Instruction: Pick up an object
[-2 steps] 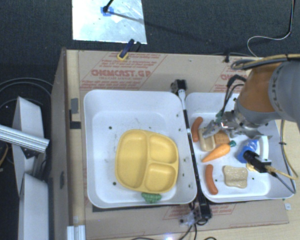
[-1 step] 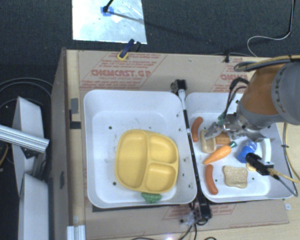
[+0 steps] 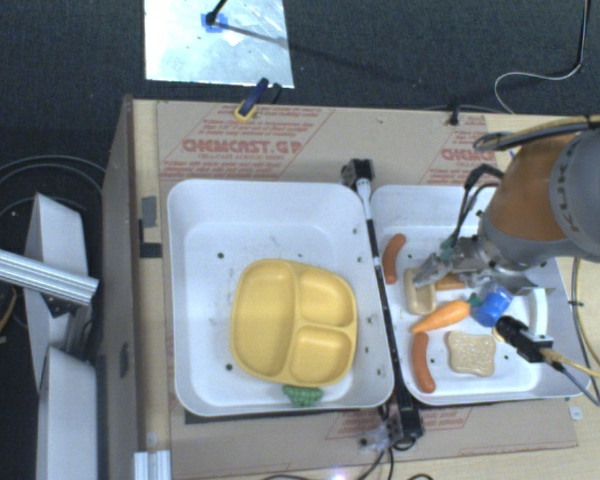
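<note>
The arm (image 3: 555, 203) reaches in from the right over the right bin (image 3: 435, 203), wrist bent down toward that bin's middle. Its gripper (image 3: 442, 265) sits low just above a bread piece (image 3: 419, 292); whether it is clenched or released cannot be told.

Left bin (image 3: 205, 218): one yellow tray (image 3: 292, 320), one green item (image 3: 302, 395) at its near edge.

Right bin: two sausages (image 3: 393, 256) (image 3: 421, 361), one carrot (image 3: 440, 316), two bread pieces, the second (image 3: 470, 353) nearer, and one blue item (image 3: 491, 306).

yellow tray (image 3: 292, 320), orange carrot (image 3: 441, 316), white bins (image 3: 195, 268), red sausages (image 3: 393, 256)
</note>
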{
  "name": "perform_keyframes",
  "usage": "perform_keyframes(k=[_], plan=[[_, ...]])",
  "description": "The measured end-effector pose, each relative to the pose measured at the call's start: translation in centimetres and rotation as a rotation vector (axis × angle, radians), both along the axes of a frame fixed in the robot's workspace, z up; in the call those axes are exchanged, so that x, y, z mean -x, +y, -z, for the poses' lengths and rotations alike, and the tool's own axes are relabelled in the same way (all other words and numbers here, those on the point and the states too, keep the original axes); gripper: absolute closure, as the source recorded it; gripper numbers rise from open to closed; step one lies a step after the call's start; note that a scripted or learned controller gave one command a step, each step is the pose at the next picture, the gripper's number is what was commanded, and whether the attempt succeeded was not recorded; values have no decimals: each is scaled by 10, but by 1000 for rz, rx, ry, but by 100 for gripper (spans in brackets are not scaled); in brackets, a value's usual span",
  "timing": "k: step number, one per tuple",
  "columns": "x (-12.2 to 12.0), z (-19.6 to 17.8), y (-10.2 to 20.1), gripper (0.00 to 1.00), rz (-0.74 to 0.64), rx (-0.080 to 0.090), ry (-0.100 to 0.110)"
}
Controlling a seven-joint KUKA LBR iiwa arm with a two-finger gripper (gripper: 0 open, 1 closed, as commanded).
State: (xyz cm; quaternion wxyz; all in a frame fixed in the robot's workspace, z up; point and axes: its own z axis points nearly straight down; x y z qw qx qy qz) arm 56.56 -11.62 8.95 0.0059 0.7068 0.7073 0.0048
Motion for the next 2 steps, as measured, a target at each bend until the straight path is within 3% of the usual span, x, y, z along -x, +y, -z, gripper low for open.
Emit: perform_keyframes(k=[1,2], plan=[[7,0,3,0,2,2,-2],[-30,1,10,0,-3,0,3]])
